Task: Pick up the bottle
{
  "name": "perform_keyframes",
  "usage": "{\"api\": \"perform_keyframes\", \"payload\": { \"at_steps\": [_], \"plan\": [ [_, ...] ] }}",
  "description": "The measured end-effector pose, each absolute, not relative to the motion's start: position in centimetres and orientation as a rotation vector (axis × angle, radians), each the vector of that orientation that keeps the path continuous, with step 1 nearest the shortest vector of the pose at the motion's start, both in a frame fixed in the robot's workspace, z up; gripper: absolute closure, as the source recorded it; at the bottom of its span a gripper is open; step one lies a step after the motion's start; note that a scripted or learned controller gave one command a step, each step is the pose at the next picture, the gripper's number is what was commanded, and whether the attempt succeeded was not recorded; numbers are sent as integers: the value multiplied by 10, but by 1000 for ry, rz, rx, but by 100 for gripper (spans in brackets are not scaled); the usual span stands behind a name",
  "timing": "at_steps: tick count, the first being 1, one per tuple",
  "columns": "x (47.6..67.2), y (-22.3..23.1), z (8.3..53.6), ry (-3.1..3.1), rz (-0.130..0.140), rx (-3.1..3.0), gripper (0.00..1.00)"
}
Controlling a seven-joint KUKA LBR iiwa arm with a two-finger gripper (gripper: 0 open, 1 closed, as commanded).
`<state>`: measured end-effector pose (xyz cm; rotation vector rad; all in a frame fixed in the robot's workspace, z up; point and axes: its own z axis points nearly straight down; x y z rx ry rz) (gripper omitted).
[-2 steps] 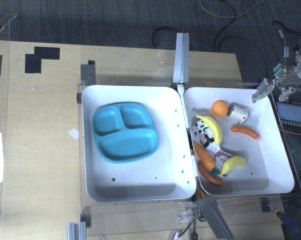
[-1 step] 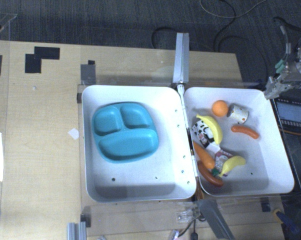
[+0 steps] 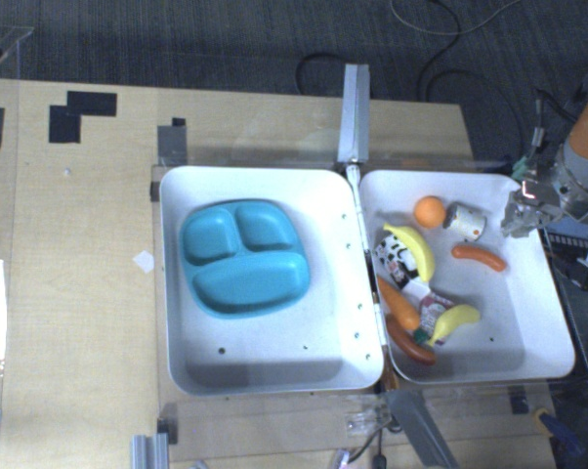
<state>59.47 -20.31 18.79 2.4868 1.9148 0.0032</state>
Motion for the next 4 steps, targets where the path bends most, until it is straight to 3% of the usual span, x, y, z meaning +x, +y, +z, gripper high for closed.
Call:
{"api": "perform_keyframes", "payload": {
  "at_steps": [1,2,3,4],
  "plan": [
    [531,-183,270,1749,5,2605,100],
    [513,-134,199,1533,3,2741,100],
    [488,-125,174,867,1,3021,100],
    [488,-164,257,574,5,3087,100]
  ]
}}
